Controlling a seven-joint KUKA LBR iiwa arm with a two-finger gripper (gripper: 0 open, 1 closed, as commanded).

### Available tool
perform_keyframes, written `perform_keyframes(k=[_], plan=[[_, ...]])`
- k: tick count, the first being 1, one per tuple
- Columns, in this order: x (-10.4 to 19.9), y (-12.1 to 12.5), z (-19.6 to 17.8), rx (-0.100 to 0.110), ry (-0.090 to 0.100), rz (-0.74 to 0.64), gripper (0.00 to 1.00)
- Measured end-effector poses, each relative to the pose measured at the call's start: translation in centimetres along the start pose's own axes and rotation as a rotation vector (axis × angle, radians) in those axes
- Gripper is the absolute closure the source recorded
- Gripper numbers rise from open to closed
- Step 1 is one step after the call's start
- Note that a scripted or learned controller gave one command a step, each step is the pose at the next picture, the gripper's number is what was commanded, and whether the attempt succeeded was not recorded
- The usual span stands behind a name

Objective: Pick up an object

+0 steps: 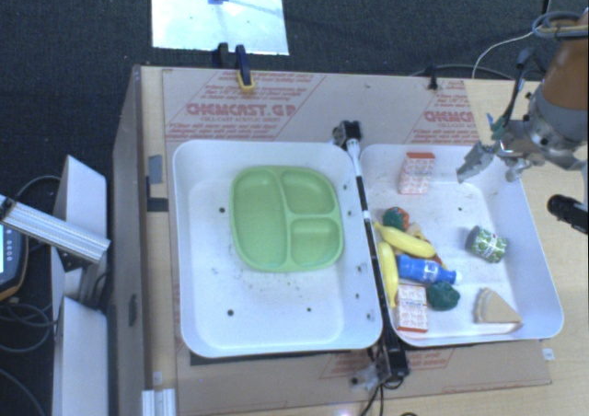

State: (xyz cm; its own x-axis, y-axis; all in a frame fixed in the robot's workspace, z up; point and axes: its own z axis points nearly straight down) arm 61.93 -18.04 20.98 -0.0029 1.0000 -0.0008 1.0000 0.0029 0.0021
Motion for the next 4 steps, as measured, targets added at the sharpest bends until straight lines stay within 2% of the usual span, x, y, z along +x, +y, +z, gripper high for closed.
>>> perform_keyframes(k=[1,2,3,4], plan=[[5.2,-6.4,12.2,-0.002,0.001,0.001,0.0],[9.7,-1.2,12.1,-0.011,-0.001,0.0,0.0],[6.9,4.5,12.2,0.004,0.002,0.0,0.0],[7.0,4.6,11.1,0.004,0.002,-0.003,1.0]])
